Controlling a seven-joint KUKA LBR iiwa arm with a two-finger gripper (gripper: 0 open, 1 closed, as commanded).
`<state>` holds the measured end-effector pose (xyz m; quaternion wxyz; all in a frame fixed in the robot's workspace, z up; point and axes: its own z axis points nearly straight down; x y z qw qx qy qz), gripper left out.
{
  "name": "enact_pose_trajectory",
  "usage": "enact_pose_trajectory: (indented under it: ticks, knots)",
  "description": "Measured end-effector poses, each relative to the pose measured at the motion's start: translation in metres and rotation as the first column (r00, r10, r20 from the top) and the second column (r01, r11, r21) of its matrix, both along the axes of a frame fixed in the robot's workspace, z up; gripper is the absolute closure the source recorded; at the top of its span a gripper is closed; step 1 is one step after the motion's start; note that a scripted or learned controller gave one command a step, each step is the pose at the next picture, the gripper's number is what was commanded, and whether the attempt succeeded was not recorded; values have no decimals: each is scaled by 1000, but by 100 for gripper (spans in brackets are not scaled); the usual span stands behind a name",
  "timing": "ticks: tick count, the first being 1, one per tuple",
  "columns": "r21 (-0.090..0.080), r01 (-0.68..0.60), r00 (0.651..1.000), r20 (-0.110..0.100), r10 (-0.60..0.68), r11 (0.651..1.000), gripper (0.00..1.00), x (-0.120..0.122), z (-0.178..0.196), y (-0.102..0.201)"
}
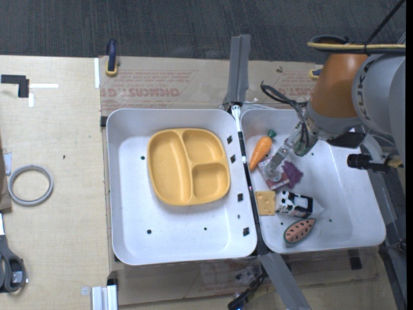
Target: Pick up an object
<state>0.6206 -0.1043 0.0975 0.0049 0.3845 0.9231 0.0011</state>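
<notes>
The grey arm [361, 89] leans in from the right, and its pincer [276, 163] hangs low over the right bin [348, 212], right above a purple toy [290, 173]. From where I stand I cannot tell how the pincer is set. A toy carrot [260, 151] lies just left of it, near the bin's wall. Nearer the front sit a yellow cracker-like square [264, 203], a black-and-white cow figure [294, 204] and a grey-and-pink oval piece [299, 230]. The left bin [129, 225] holds a yellow divided plate [189, 166]. Out on the worktop [51, 237] lies a grey tape ring [29, 185].
</notes>
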Motion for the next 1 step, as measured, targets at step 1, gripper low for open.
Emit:
enact_pose_trajectory:
  ticks: [1]
  knots:
    - [2,225,974,-1,-225,974,0,8,0,-7]
